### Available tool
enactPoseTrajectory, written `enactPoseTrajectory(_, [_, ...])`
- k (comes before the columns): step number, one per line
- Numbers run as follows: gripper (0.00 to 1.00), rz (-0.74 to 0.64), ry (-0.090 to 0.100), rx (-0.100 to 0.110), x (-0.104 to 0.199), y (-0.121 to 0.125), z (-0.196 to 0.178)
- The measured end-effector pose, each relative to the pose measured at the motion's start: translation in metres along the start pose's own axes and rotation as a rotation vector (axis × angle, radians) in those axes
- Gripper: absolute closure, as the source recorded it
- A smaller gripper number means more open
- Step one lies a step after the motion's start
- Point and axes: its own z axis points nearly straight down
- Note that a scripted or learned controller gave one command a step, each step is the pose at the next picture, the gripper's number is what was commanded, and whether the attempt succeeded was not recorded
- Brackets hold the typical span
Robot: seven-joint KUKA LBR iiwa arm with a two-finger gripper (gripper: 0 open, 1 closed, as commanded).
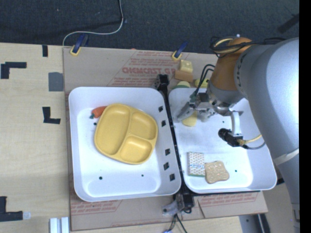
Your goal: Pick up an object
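Here, two white bins are seen side by side on the counter. The tool [194, 111] is lowered at 11 o'clock in the right bin [257, 176], over a pale yellow object [190, 121]; its grip cannot be told. A divided yellow plate [126, 133] fills the left bin [80, 144].

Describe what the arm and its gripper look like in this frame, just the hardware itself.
The arm is bulky, rounded and light grey, with an orange band above the wrist. Yellow and black cables loop around the band. The gripper is a small grey metal unit; a black fitting with a pale cable hangs beside it.
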Motion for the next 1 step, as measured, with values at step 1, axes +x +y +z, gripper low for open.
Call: enactPoseTrajectory(1, [0.00,0.000,0.000,-0.001,0.0058,0.0283,-0.0001])
